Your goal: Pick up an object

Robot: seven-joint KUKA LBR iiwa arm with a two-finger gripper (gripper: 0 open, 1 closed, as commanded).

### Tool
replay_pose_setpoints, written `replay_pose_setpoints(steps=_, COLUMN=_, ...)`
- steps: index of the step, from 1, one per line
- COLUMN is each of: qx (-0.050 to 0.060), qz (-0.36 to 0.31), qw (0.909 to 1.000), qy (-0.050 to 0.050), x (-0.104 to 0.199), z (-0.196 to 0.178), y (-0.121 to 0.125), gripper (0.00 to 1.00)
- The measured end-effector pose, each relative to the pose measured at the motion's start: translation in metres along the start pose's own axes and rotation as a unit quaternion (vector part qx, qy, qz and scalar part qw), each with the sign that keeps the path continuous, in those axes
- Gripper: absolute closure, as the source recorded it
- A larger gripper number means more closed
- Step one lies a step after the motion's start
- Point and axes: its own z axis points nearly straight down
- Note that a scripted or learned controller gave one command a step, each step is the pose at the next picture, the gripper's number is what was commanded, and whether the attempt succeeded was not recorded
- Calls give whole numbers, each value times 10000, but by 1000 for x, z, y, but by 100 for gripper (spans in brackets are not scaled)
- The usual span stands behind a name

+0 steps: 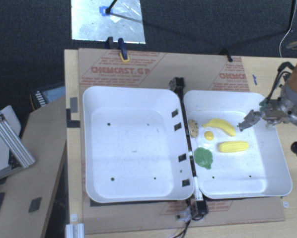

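In the right bin lie a yellow banana, a yellow corn cob, a fried egg toy, a green leafy piece and a small tan piece near the divider. My gripper hangs at the bin's right side, just right of the banana and above the corn cob. Its dark fingers point left and downward. Nothing shows between them.
The left bin sits beside the right one, with black clips along the shared divider. Both rest on a cardboard sheet. A shiny metal plate lies at the back. An aluminium rail stands at the left.
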Motion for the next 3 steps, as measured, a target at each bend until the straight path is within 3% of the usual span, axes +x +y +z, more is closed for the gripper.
replay_pose_setpoints(steps=1, qx=-17, qz=-14, qw=10000, qy=-4, x=0, z=-11, y=1, gripper=100)
replay_pose_setpoints(steps=2, qx=-16, qz=-51, qw=10000, qy=15, x=80, z=-24, y=29, gripper=100)
replay_pose_setpoints(steps=3, qx=-56, qz=-46, qw=10000, qy=13, x=145, z=-109, y=43, gripper=100)
